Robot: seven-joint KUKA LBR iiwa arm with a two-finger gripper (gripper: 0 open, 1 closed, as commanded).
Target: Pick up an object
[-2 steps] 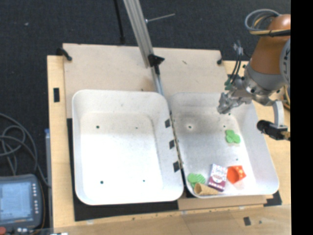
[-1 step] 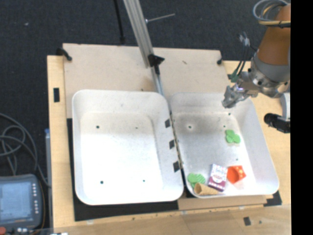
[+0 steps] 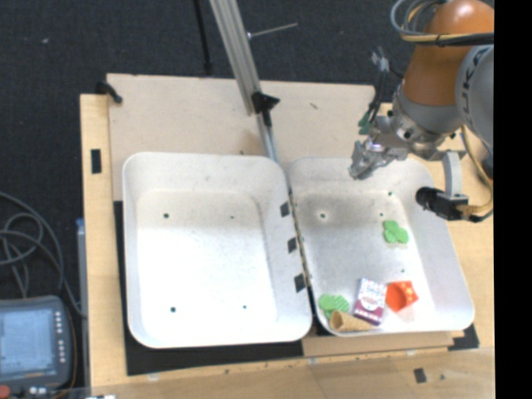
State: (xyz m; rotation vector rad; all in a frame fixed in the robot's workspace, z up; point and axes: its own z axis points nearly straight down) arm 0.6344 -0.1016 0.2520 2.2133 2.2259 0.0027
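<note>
Cone: I am seeing it lying tipped against the right bin's near wall, touching the box.
Box: purple and white, sitting just beside the red block; the two are crowding each other, so I judge a clean pinch on either to be awkward.
Near green piece: resting by the divider, just left of the cone.
Far green piece: lying alone in mid-bin, well apart from the cluster; I am judging it the easiest pick, since nothing is hemming it in.
Right bin: holding every object, all gathered toward its near side.
Left bin: lying beside it, bare white floor showing.
Gripper: hovering over the right bin's far rim, well apart from all objects and carrying nothing; I cannot tell whether it is apart or together.
Arm: reaching in from the right, wrist angled down toward the bin.
</note>
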